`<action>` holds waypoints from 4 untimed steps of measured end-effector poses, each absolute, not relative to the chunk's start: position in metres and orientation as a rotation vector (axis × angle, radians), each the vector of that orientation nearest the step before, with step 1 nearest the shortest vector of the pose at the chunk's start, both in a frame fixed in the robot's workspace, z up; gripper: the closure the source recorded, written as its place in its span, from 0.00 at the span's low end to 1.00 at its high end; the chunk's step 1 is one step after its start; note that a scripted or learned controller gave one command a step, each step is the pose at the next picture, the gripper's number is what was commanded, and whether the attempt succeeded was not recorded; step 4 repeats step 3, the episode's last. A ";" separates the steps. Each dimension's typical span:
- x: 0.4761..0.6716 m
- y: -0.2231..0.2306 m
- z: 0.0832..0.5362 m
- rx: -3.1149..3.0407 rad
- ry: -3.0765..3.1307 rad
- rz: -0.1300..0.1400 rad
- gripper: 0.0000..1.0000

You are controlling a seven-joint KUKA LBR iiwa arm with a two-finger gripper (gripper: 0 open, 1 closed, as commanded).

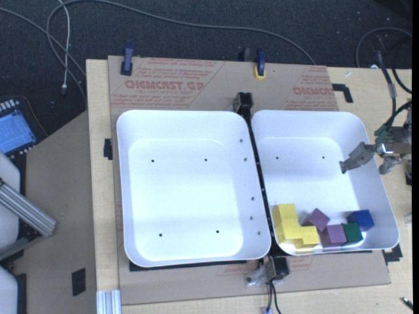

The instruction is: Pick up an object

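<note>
Blocks [321, 226] clustered in right bin [308, 136] (near corner), fingers [357, 157] apart above

The scene is evenly and fairly brightly lit from overhead, with a cool, bluish cast. The two white bins [190, 188] are nearly washed out, their floors showing little texture. Shadows are soft and faint; a thin dark one runs under the left bin's edge at 6 o'clock. The dark carpet [196, 18] at 12 o'clock looks grainy. Overall sharpness is modest, and small details stay slightly soft.
</note>
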State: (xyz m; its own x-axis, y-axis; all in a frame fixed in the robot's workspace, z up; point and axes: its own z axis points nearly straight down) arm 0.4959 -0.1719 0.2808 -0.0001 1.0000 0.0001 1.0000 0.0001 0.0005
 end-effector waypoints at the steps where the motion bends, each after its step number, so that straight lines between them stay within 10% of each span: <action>1: 0.560 -0.171 0.177 2.224 2.228 -0.006 0.00; 2: 0.569 -0.179 0.083 2.226 2.226 -0.006 0.00; 4: 0.588 -0.207 0.088 2.221 2.219 0.000 0.00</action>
